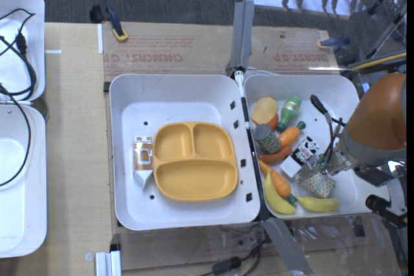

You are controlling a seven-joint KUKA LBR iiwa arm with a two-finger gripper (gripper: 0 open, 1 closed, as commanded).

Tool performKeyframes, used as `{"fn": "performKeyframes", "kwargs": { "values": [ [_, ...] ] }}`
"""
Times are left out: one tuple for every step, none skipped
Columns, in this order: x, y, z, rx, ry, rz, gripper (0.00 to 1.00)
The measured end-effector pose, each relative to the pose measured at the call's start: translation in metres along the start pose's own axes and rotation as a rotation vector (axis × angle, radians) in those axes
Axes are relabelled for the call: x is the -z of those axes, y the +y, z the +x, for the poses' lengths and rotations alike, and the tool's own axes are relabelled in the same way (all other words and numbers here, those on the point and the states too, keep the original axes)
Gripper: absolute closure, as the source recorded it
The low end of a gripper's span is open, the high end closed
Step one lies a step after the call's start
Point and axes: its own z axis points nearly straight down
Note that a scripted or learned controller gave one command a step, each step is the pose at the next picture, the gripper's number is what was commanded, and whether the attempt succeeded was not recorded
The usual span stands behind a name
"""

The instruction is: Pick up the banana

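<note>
Gripper point(321, 168) above right bin point(346, 88), near banana point(288, 202) at front wall.

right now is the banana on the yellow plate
No, the banana lies in the right bin beside a carrot; the yellow plate sits in the left bin.

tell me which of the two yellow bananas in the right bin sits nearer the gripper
The banana lying lengthwise along the bin's near wall, below the gripper. The other banana curves against the bin's left wall, farther off.
</note>
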Motion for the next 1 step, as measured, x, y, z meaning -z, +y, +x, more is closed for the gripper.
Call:
{"fn": "performKeyframes", "kwargs": {
  "values": [
    [0.0891, 0.0227, 0.0667, -0.035, 0.0, 0.004, 1.0]
  ]
}}
